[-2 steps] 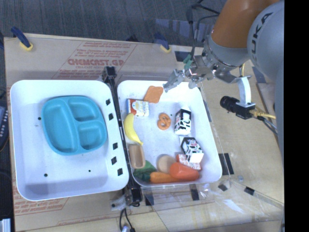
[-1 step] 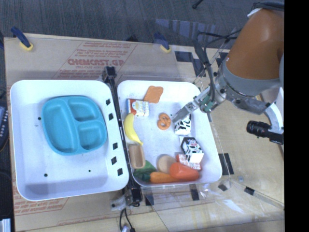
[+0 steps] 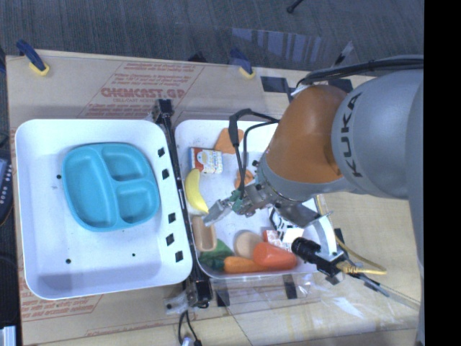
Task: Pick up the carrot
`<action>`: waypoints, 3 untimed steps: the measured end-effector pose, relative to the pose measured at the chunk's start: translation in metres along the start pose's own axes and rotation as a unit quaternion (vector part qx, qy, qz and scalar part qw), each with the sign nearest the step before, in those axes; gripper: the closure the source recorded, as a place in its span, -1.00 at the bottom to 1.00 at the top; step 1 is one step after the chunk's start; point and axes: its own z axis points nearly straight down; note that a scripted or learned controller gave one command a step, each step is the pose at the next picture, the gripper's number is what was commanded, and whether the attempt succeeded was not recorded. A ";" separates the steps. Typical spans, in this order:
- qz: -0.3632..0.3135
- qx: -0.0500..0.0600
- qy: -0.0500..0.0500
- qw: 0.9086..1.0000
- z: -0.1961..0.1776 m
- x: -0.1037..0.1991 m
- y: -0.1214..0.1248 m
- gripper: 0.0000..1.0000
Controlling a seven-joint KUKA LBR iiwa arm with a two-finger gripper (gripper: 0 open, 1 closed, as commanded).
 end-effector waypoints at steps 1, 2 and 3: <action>0.053 -0.003 -0.002 0.999 0.023 -0.046 0.017 -1.00; 0.087 -0.004 -0.002 0.996 0.122 -0.120 0.044 -1.00; 0.336 -0.004 0.000 0.942 0.121 -0.141 0.078 -1.00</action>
